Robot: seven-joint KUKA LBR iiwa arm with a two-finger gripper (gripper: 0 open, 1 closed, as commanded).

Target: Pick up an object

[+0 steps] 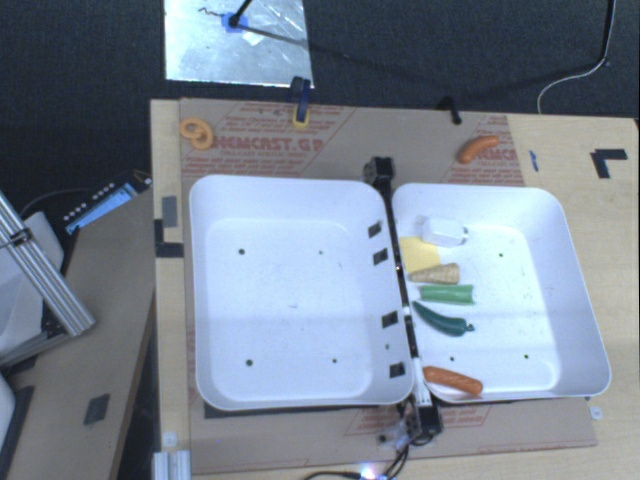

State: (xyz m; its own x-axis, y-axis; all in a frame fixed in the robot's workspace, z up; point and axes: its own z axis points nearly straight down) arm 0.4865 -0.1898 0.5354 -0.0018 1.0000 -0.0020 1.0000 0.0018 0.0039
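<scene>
At the pincer: grip state could not be told.
Right bin [560,268]: held six candidates in a column close to its left wall.
Column, top to bottom: white lump [442,232]; yellow wedge [420,254]; tan piece [440,274]; light green pod [446,293]; dark green pod [440,319]; orange sausage shape [452,379].
Best target, by judgement: the orange sausage shape, which lay apart from the rest.
Approach advice: descend straight, jaws across its short axis, clear of the bin wall.
Left bin [290,298]: just beside, sharing the divider.
Tabletop [260,143]: bore an orange item [478,149] and a ring [196,132] outside the bins.
</scene>
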